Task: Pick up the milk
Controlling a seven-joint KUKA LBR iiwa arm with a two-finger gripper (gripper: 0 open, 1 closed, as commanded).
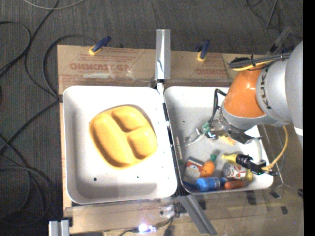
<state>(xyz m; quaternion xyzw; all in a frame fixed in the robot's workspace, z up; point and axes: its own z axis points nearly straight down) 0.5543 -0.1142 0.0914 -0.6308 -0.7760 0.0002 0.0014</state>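
Hovering over right white bin, metal two-finger gripper, finger state impossible to tell. Sitting near front edge below it, small red-and-white milk carton, touching orange carrot toy, blue bottle.

We look down on two white bins side by side. The left bin holds a yellow divided tray, tilted. The arm reaches into the right bin, its gripper low over the bin floor. Along the near wall we see a milk carton, a carrot, a blue bottle and a small jar.
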